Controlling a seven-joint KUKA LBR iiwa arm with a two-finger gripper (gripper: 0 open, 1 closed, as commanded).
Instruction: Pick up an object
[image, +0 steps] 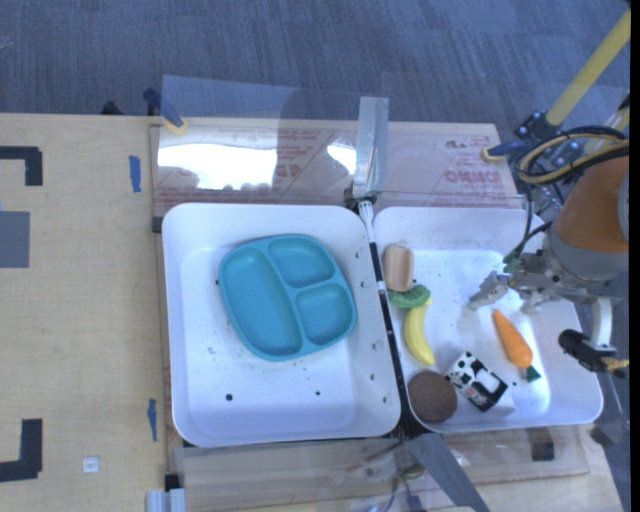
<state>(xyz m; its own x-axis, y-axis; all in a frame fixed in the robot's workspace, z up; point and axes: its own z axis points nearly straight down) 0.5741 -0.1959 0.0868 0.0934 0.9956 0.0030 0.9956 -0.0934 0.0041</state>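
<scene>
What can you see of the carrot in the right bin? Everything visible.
The carrot is an orange toy, smooth like plastic, tapered, with a small dark green stub at its lower end. It lies flat on the right bin floor, slanted, narrow tip toward upper left, green end toward lower right. It sits just below the gripper, apparently untouched by it. The black-and-white toy lies close by at lower left, apart.

Left bin (190, 400): one three-compartment plate (287, 296), lying in the middle.

Right bin (575, 405): bread roll (398, 266) at the far left; banana (415, 325) just in front of it; round brown item (432, 396) at the near left corner; toy cow (476, 380) to its right; carrot (514, 343) right of the cow, toward the arm.
</scene>
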